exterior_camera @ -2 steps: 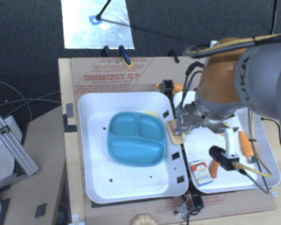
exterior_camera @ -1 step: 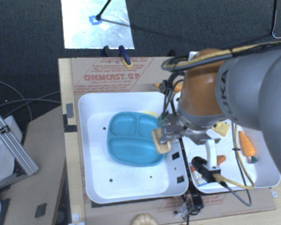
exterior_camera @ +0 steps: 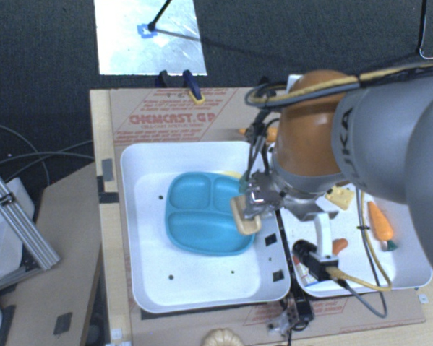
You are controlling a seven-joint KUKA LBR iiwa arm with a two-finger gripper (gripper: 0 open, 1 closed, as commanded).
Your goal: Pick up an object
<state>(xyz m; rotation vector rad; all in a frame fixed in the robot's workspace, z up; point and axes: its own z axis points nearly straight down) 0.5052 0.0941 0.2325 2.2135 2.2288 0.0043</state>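
Observation:
My gripper [exterior_camera: 251, 204] hangs over the right edge of the left bin [exterior_camera: 142, 209], under the orange band of the arm. A tan, bread-like piece [exterior_camera: 246, 219] sits between its fingers, above the right rim of a blue divided plate [exterior_camera: 204, 214] that lies in the left bin. The gripper is shut on that tan piece. The arm's wrist hides much of the right bin [exterior_camera: 413, 267].
In the right bin I see an orange carrot [exterior_camera: 379, 222], a pale yellow wedge [exterior_camera: 341, 197] and a small orange-red item [exterior_camera: 339, 246]. Cables [exterior_camera: 352, 281] loop over the right bin's front. A tan ring [exterior_camera: 222, 343] lies on the bench in front of the bins.

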